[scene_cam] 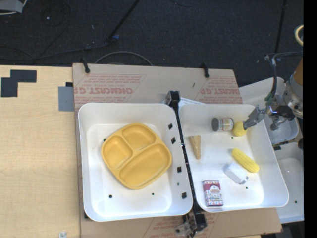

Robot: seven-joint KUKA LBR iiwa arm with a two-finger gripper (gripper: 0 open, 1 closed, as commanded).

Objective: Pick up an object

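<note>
Several pickable items lie in the right bin (277,182); the gripper (253,117) hangs at its far-right edge touching a small yellow piece (239,129), finger state untellable. Centre squarely over it before descending

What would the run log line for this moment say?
gripper over right bin, by lemon | grasp: unclear | left bin: yellow tray

The left bin (94,133) holds a yellow divided plate (136,155). The right bin (270,182) holds a small can (222,124) on its side, a yellow lump (238,129) just beside it, a cone (195,146), a corn cob (245,160) touching a grey block (234,173), and a red-and-white box (212,193). The gripper (253,118) hangs over the right bin's far right corner, near the lump.
</note>
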